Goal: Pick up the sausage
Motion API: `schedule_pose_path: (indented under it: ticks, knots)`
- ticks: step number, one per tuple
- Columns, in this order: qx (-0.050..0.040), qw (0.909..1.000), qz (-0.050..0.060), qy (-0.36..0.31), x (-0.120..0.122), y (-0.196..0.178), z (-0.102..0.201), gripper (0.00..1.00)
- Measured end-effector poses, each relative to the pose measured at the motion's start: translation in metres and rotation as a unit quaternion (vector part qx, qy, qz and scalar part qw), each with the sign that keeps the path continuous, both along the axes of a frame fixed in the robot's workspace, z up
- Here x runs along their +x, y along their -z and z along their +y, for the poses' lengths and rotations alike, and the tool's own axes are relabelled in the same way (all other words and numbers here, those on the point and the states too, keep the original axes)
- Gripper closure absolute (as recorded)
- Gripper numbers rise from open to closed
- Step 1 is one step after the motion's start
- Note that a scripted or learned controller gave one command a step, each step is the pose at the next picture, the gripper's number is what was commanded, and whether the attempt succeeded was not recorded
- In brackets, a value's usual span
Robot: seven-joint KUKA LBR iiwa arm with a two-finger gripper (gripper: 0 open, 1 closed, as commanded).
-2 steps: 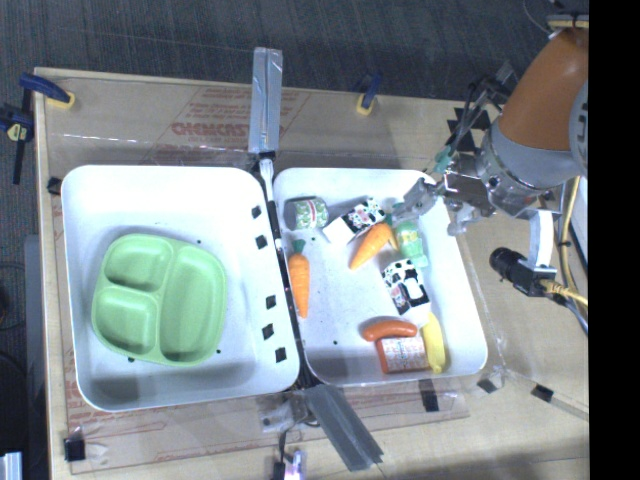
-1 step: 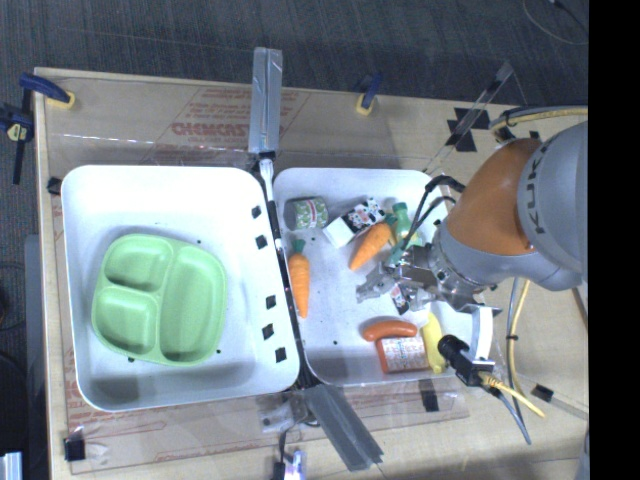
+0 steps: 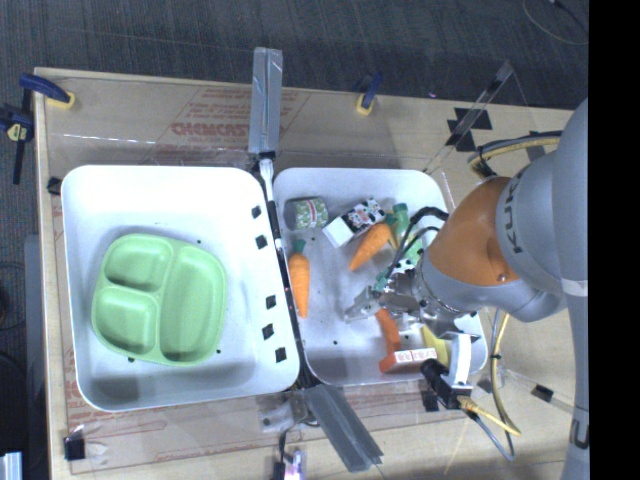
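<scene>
The camera view looks down on two white bins set side by side on a wooden bench (image 3: 130, 108). Nearest the bottom edge, a grey strip (image 3: 340, 433) lies at a slant just below the junction of the bins. Just above it, in the lower right part of the right bin (image 3: 330, 363), the sausage (image 3: 388, 333) is seen as a reddish-orange piece lying tilted, with a small labelled packet (image 3: 412, 356) just beside its lower end. The gripper (image 3: 385, 293) is placed directly over the upper end of the sausage, reached in from the right by the grey arm with its orange band (image 3: 475, 243). Whether the gripper is closed or released cannot be told, and no grasp of the sausage can be made out. Farther up the right bin, an orange carrot (image 3: 298, 283) lies along the left wall, a second carrot (image 3: 370, 245) lies tilted near the middle, and a small greenish can (image 3: 308, 211) and a black-and-white object (image 3: 362, 214) lie by the far wall. In the left bin (image 3: 90, 193), a green divided tray (image 3: 160, 298) is resting.
</scene>
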State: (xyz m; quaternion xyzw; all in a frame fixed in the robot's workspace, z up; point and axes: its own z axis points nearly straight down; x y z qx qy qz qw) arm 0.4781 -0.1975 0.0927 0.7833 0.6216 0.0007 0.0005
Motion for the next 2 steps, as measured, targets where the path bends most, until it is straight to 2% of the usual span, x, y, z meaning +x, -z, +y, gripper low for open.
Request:
schedule_pose_path:
  ticks: [1,2]
  knots:
    - [-0.0004,1.0000,0.000,-0.003,0.001,-0.010,0.000,1.00]
    - [0.0003,0.9939,0.001,-0.110,-0.001,-0.110,0.027,1.00]
